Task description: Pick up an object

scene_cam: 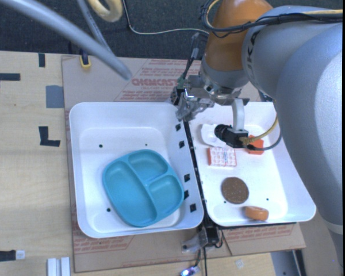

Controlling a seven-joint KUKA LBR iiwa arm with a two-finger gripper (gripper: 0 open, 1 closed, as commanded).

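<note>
Nearest obj: small white glossy piece (208, 134) in right bin (288, 174), just right of gripper (186, 103) and nearer cam. Gripper hangs over the bins' shared wall; open or closed, can't tell. Further out: flat red/white packet (222, 157), brown disc (234, 190), orange lump (256, 213).

Bench (23, 154): pale wood-grain top with black tape marks (46, 135) toward its left edge. One brown cardboard sheet (149, 79), printed in red, lies directly on it. Two shallow white bins sit side by side on the sheet: left-edge bin (121, 125), right-edge bin (276, 174).
</note>
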